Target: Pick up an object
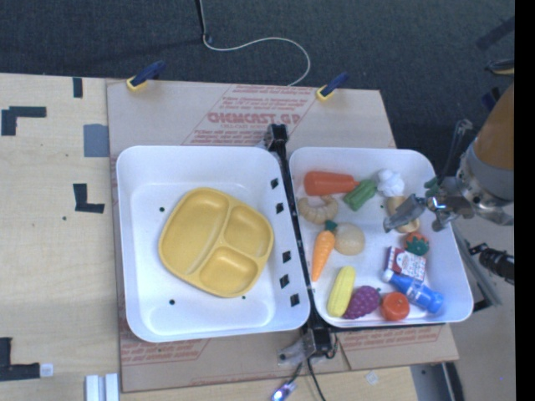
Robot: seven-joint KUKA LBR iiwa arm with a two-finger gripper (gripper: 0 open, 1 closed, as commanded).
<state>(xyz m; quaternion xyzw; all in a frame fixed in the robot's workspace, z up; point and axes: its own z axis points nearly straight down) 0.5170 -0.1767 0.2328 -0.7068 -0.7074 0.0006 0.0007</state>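
We look down on a wooden bench (pixel 50 224) with dark tape marks, backed by dark carpet (pixel 376 32), where a cardboard sheet (pixel 242 115) pinned by two clamps carries two white bins. The left bin (pixel 138 307) holds a yellow sectioned tray (pixel 216 241), lying flat and slightly turned.

The right bin (pixel 456 266) is crowded with toy food: a red pepper (pixel 328 182) and green piece (pixel 361 194) near the far wall, a white piece (pixel 389 180) beside them, a carrot (pixel 322 253) and a pale round piece (pixel 349 241) in the middle, corn (pixel 341 291) and purple grapes (pixel 363 302) toward the near wall. A small red-and-white carton (pixel 406 266), a blue bottle (pixel 422 295) and an orange ball (pixel 394 307) sit in the near-right corner, touching or almost so.

The gripper (pixel 410 213) reaches in over the right rim, low above the bin's right half, just beyond the carton. We cannot tell how far its jaws stand apart, nor see anything between them.

Open floor lies only in small patches between the toys; the left bin has bare margin all round the tray.
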